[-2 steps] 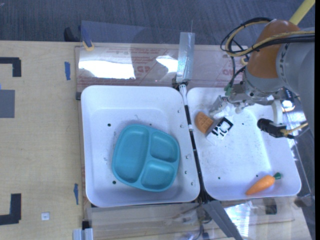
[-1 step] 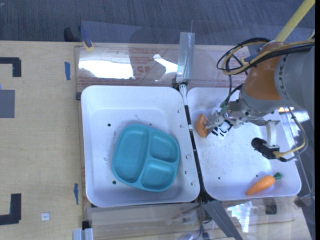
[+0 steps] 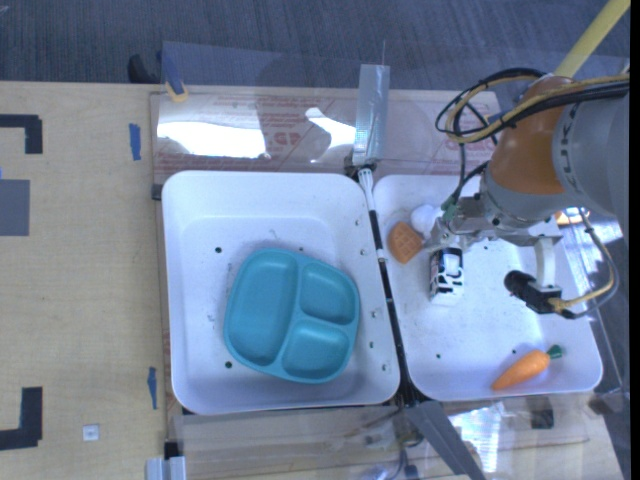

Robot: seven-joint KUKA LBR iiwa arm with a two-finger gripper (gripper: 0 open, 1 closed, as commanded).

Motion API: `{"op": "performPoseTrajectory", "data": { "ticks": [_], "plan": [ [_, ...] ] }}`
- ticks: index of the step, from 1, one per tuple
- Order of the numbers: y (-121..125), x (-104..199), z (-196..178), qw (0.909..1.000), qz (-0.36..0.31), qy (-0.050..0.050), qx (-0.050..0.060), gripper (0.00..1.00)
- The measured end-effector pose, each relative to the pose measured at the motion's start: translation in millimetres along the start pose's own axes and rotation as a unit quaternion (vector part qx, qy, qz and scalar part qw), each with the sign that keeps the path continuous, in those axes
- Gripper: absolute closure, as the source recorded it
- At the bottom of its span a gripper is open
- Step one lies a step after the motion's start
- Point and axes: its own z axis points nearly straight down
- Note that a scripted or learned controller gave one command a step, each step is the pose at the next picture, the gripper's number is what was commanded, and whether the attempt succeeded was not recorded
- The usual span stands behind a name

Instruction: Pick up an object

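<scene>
The claw (image 3: 447, 271) points down into the right bin (image 3: 470, 333), in that bin's left half, close to the wall shared with the other bin; whether it is spread or pressed together cannot be told from above, and nothing is seen pinched in it. The grey arm (image 3: 585, 158) comes in from the right over the bin's far corner, orange band just above the wrist.

Just beside the claw, towards the shared wall, lies a tan disc (image 3: 405, 242) (round and flat, perhaps a biscuit); just behind the disc sits a small white ball (image 3: 424, 216), close to the wrist; I cannot tell whether either touches the claw. A carrot (image 3: 522, 369) lies well apart from the claw in the near right corner of the same bin, orange with a green top, its green end towards the right wall.

The left bin (image 3: 190, 208) holds a blue plate (image 3: 290, 313) with three sections, lying flat near the bin's middle and a little towards the near side; the bins stand side by side on a pale bench (image 3: 80, 268).
</scene>
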Motion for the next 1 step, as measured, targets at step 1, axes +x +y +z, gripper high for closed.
{"op": "performPoseTrajectory", "data": {
  "ticks": [1],
  "plan": [
    [49.6,58.1,-78.1,0.9999,-0.005,0.001,0.011,1.00]
  ]
}}
